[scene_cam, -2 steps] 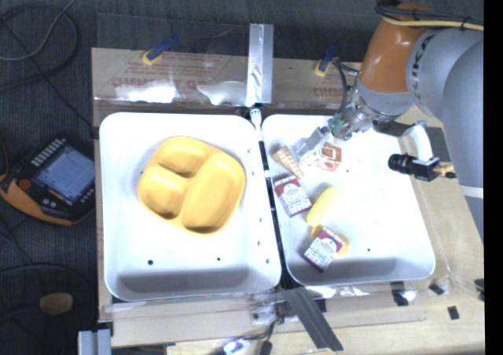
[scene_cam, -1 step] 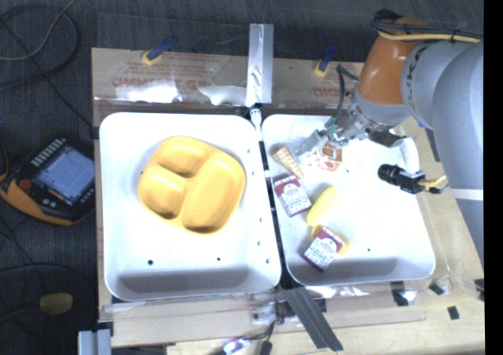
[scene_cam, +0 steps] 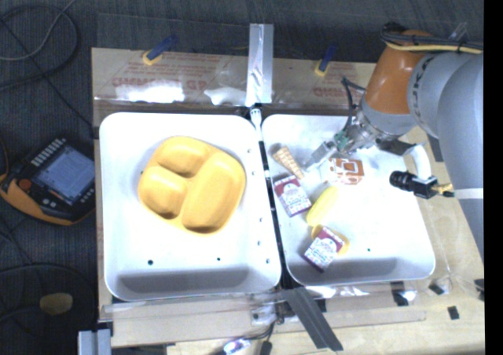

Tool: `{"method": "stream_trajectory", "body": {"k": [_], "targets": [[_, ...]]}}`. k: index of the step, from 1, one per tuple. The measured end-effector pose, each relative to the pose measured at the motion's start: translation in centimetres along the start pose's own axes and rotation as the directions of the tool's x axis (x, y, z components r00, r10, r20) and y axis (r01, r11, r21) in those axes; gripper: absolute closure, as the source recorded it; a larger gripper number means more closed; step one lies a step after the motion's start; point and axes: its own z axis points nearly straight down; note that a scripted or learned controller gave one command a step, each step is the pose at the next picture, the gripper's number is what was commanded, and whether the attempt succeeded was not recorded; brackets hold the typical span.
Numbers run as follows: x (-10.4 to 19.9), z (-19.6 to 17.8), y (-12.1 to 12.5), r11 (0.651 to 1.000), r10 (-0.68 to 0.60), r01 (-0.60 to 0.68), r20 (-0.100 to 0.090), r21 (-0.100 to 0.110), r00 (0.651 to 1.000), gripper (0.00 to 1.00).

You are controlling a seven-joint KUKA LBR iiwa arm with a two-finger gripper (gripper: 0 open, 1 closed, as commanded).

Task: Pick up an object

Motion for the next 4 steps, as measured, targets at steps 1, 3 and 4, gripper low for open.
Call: {"method": "stream_trajectory", "body": {"k": [1,3,4], "targets": [[-1.0,0.0,-2.1,0.999,-0.040,0.040,0.000,-0.001,0.999,0.00],[-1.5,-0.7,-4.0,0.998,-0.056,0.055,-0.015,-0.011,0.998,1.00],[1.3,-9.1,-0.8,0.982,-0.188,0.188,-0.011,0.008,0.982,1.00]]}}
